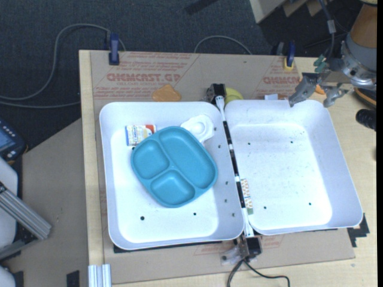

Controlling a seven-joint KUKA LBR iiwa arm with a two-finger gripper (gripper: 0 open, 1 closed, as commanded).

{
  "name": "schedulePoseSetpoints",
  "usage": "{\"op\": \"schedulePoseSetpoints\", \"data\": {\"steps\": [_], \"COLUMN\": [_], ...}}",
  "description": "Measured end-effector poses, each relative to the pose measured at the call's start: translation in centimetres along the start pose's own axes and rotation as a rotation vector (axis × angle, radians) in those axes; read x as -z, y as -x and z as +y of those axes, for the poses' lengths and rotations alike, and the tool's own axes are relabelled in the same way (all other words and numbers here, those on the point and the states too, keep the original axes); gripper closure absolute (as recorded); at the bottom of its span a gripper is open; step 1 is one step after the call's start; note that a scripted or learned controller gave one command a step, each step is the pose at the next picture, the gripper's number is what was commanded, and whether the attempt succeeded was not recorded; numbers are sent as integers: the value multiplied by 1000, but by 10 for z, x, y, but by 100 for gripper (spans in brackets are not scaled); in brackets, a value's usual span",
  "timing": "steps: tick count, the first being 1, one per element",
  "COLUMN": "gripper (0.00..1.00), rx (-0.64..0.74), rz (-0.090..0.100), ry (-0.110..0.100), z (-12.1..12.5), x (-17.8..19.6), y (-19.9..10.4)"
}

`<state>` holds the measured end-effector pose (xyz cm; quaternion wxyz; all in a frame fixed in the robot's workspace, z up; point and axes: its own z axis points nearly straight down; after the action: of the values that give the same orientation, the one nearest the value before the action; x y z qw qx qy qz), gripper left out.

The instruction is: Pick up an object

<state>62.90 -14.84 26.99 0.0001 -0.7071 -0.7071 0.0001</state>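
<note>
Blue, the three-compartment plate (173,165) lay in the left bin (119,208), overlapping a small white cup (198,127) and a small carton (138,133); the gripper (315,91) hovered at the frame's upper right, fingers spread with nothing between, above the right bin (293,178).

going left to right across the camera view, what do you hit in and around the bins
small carton → blue divided plate → white cup → right bin → gripper, open above that bin's far right corner
</note>
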Motion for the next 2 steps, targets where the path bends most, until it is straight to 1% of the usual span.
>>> {"op": "schedulePoseSetpoints", "data": {"steps": [1,2], "gripper": [0,0], "rx": [-4,2], "rz": [1,7], "ry": [-10,-14], "z": [3,-106], "x": [-143,-189], "y": [44,-46]}}
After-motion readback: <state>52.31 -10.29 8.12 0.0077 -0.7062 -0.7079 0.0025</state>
